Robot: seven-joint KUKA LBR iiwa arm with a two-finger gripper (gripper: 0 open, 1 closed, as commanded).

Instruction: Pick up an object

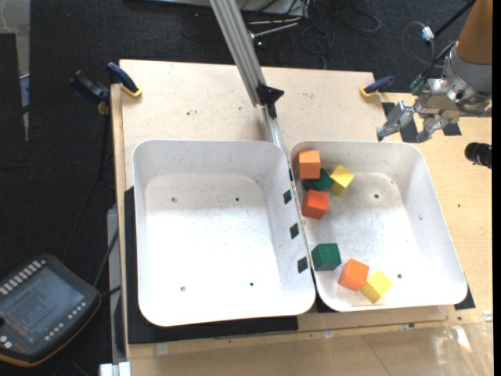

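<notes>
The right bin (435, 210) holds several small blocks. By its left wall an orange cube (310, 164), a dark green block (320, 182), a yellow cube (341, 178) and a red-orange cube (315, 204) sit clustered. Near the front lie a green cube (326, 255), an orange cube (354, 274) and a yellow cube (376, 285). My gripper (409, 126) hangs above the bench just behind the right bin's back right rim. It is open, with nothing between its fingers, and stands well apart from every block.
The left bin (156, 180) sits beside the right one, and the two share a middle wall. A slanted metal pole (235, 34) rises from behind the bins. Clamps (125, 79) grip the bench's back corners. A teach pendant (39, 312) lies at the lower left.
</notes>
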